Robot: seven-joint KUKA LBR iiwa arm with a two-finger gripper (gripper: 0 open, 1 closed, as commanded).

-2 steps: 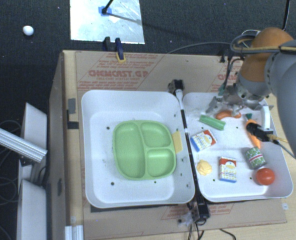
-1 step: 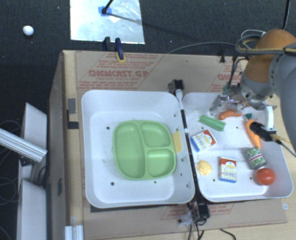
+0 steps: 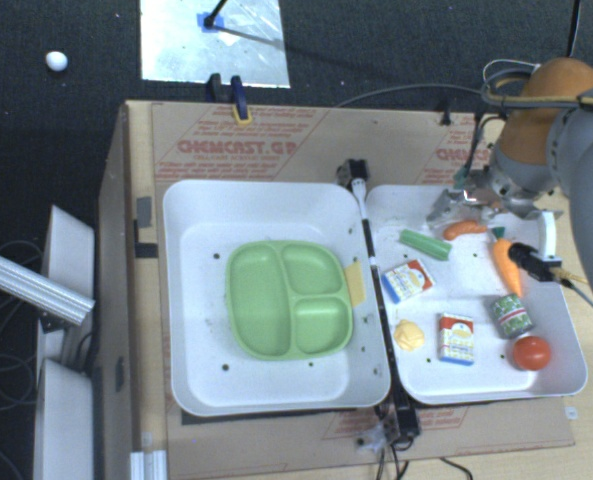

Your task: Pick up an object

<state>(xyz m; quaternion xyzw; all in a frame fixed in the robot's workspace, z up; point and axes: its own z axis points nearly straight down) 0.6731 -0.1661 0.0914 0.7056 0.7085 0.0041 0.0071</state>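
Two bins | gripper (image 3: 459, 200) over right bin (image 3: 416, 383) (grip unreadable) | sausage (image 3: 465, 230) beside

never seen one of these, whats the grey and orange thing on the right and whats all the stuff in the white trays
The grey and orange thing is a robot arm reaching in from the right. At its end is a two-finger gripper, low over the far edge of the right bin. I can't tell whether its fingers are open or shut, and nothing can be seen held between them.

The single camera looks down at a slant on a bench with two shallow white bins. The left bin holds a green divided plate. The right bin holds small toy foods: a green stick, an orange sausage, a carrot, two small cartons, a yellow piece, a green can and a tomato.

The job is to pick one up.
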